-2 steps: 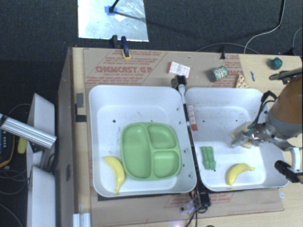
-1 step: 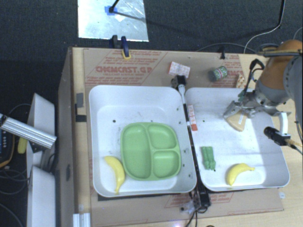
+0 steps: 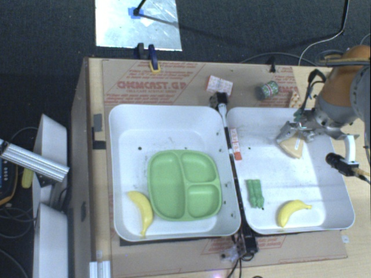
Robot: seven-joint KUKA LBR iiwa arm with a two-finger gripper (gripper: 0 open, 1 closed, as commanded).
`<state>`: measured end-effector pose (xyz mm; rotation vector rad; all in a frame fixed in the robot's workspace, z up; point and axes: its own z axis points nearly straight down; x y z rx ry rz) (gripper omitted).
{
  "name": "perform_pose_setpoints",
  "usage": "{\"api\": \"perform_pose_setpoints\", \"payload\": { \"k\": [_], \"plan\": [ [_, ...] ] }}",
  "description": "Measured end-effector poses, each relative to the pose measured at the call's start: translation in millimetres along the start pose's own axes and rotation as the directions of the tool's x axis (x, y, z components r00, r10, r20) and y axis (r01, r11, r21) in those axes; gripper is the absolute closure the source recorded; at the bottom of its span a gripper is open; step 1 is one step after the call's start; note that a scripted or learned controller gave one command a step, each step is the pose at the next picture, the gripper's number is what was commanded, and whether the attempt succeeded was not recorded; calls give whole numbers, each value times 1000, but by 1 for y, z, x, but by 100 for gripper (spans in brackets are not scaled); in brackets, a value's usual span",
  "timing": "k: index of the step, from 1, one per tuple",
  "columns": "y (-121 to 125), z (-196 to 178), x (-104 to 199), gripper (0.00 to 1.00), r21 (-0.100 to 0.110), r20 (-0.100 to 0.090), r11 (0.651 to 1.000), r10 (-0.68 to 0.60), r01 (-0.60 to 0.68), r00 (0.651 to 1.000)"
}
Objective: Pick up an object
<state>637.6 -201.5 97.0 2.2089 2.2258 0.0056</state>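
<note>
While reaching in from the right side of the camera view, the grey arm [image 3: 342,94] with its orange band is bending down over the right bin [image 3: 330,178], bringing the gripper [image 3: 295,133] low at that bin's far part. Whether the gripper is clenched or released cannot be told; it is sitting directly over a pale, wedge-shaped object [image 3: 292,148] that is lying on the bin floor, touching or nearly touching it. Nearer the camera in the same bin, a smooth curved yellow banana [image 3: 291,211] is lying toward the front wall, and a small ribbed green piece [image 3: 254,193] is lying just left of it, close to the wall shared with the left bin [image 3: 174,117]. Both bins are shallow, white and glossy with rounded corners, sitting side by side on the brown cardboard-covered bench [image 3: 145,83]. Inside the left bin, a light green divided plate [image 3: 184,184] with three compartments is resting near the front, and a second banana [image 3: 141,211] is lying against its left edge. Counting up: two bins, two bananas, one plate, one green piece, one pale wedge. Behind the right bin, a small round can [image 3: 268,90] is lying on the bench.
</note>
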Motion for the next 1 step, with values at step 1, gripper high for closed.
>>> {"api": "perform_pose_setpoints", "payload": {
  "k": [1],
  "plan": [
    [-6, -27, 74, 100, 3, -1, 1000, 3, -3, 1000]
  ]
}}
